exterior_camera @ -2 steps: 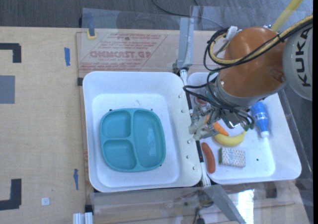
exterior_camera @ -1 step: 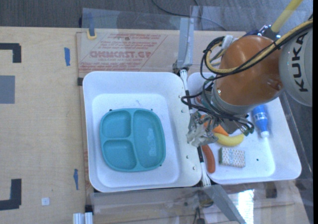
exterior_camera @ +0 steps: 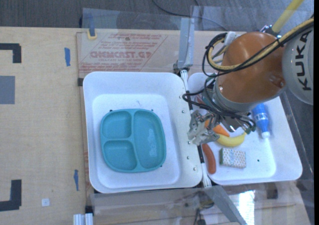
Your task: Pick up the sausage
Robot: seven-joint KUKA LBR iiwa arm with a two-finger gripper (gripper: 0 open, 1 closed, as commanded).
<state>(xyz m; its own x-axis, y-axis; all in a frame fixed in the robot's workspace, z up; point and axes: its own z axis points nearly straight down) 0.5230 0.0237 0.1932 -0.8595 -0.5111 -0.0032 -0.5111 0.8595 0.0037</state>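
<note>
while the sausage [exterior_camera: 210,158] lies flat on the floor of the right bin [exterior_camera: 286,161], just below and nearer the camera than the pincer [exterior_camera: 200,130], nothing is lifted yet. the pincer hangs low over the bin's left edge, and i cannot tell how it stands. a banana [exterior_camera: 231,140] lies just right of it; a blue bottle [exterior_camera: 262,119] farther right. lowering, gripping and lifting all remain.

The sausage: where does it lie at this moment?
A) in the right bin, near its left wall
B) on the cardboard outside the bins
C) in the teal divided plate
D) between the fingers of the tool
A: the sausage lies on the floor of the right bin, beside its left wall, below the tool.
</note>
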